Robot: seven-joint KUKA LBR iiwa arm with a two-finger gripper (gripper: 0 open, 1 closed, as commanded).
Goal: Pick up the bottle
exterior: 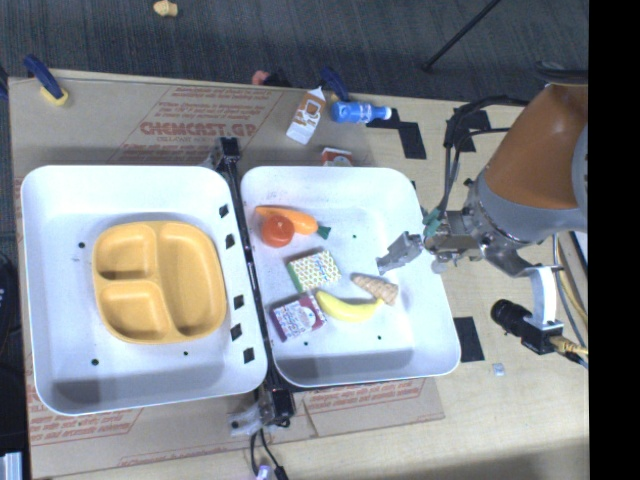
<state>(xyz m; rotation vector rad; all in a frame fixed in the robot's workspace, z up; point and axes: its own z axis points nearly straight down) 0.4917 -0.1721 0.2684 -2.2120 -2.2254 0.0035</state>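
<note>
While the bottle [360, 113] is lying on its side on the bench beyond the far rim of the right bin [432, 320], outside both bins, the gripper [400, 253] is hanging over the near-right part of that bin, just above the right end of the clutter there. Its tips are showing as one grey wedge pointing left toward the cone [375, 287], and whether they are parted or pressed together cannot be told from this slant; nothing is visibly sitting between them.

The relation that counts: the bottle is lying away from the gripper toward the far edge of the bench and slightly left, with the bin's far rim between the two. Its long axis is running roughly along that far edge, blue body to the left and pale cap end to the right, beside a small carton [306, 116].

Inside the right bin a carrot [290, 220], a tomato [278, 231], a banana [348, 308] and two small packets are resting, none of them the target. The left bin [40, 268] is carrying a yellow tray [160, 278]. Judging by this, the reach is probably needing to clear the rim and close across the bottle's short width.
</note>
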